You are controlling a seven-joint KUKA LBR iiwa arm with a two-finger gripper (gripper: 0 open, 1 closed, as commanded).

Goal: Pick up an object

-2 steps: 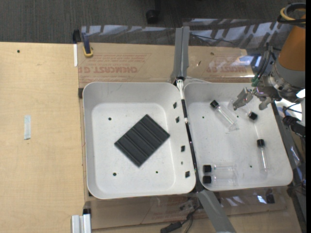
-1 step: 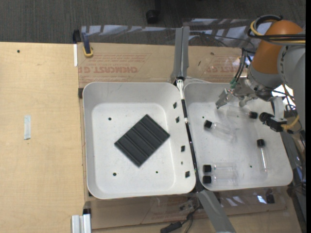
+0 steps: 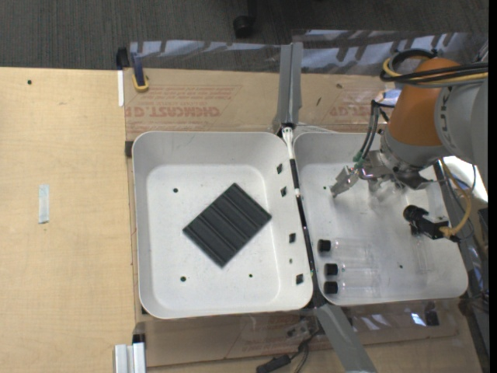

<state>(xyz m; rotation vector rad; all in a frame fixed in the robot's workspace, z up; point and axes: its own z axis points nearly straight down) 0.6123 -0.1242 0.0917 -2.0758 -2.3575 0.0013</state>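
Observation:
A dark grey ribbed rectangular slab (image 3: 227, 224) lies flat and turned diagonally in the middle of the left bin (image 3: 155, 162). My gripper (image 3: 370, 188) hangs over the back part of the right bin (image 3: 435, 282), far to the right of the slab and across the divider. It is open, with one finger (image 3: 342, 183) splayed out to the left and nothing between the fingers. The grey wrist with its orange band (image 3: 419, 111) rises behind it.
Small black pieces (image 3: 329, 270) sit along the right bin's left front wall. A black fitting with cables (image 3: 423, 221) hangs off the arm over that bin's right side. A metal divider post (image 3: 289, 92) stands between the bins at the back. Wooden bench lies to the left.

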